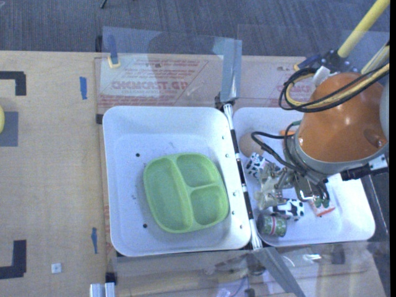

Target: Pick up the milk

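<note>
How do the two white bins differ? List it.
The left bin carries a green divided plate; the right bin carries small clutter, including a cow-patterned item and a can. The arm hangs over the right bin, not the left bin. Both are shallow and white.

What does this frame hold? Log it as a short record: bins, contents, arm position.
left bin: shallow white bin holding a green three-compartment plastic plate
right bin: shallow white bin with clutter, including two black-and-white cow-patterned items, a green-labelled can on its side and a small orange piece
arm: grey with orange band, over the right bin
tool: low among the clutter; grasp unclear
</note>
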You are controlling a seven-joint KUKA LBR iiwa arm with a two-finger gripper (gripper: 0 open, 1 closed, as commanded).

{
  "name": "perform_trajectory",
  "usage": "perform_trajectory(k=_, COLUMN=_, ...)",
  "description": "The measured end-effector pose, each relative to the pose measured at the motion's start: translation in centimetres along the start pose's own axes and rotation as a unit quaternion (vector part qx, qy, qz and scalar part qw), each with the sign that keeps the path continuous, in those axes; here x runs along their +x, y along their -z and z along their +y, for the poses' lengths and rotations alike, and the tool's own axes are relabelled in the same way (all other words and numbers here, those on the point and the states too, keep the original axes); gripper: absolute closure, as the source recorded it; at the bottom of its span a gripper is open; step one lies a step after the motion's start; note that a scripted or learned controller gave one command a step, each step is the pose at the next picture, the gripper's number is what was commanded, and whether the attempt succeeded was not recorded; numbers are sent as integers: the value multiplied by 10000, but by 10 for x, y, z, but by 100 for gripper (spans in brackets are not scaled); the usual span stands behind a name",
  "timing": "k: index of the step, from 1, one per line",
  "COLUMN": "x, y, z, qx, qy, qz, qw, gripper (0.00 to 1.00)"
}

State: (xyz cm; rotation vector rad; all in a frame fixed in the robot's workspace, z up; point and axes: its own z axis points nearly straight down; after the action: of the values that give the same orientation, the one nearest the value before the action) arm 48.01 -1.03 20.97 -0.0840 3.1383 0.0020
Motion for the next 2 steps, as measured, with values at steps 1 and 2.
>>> perform_trajectory(k=1, x=0, y=0, z=0, qx=-1, qy=0, qz=1, qw=10000, gripper=0)
perform_trajectory(k=2, x=-83, y=-26, z=-9, qx=-1, qy=-694, qz=-5, qw=9976, gripper=0)
